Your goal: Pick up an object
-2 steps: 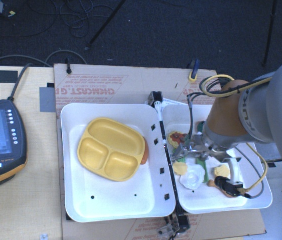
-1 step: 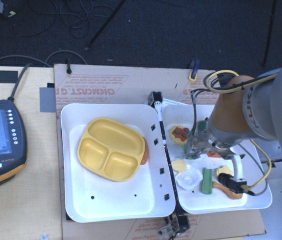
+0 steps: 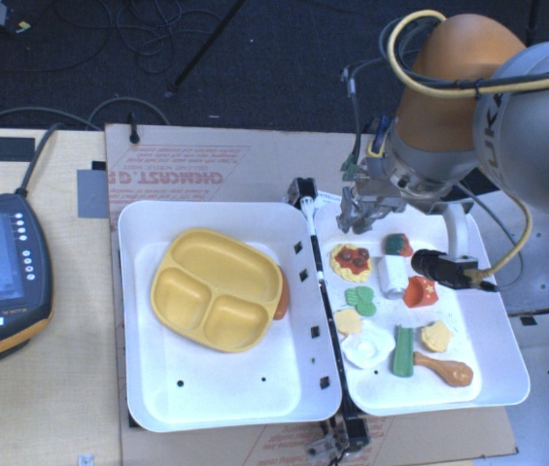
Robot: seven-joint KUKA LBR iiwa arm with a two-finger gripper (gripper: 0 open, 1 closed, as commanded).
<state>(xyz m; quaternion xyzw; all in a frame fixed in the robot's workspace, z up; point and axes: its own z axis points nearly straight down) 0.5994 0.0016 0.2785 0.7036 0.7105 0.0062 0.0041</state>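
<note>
A divided plate is lying in the left bin; toy foods are lying in the right bin.

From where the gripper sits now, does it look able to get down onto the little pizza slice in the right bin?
Probably yes. The gripper hangs over the far end of the right bin, and the pizza slice lies just in front of it, face up, with nothing on top. The green leafy piece sits close beside it.
</note>
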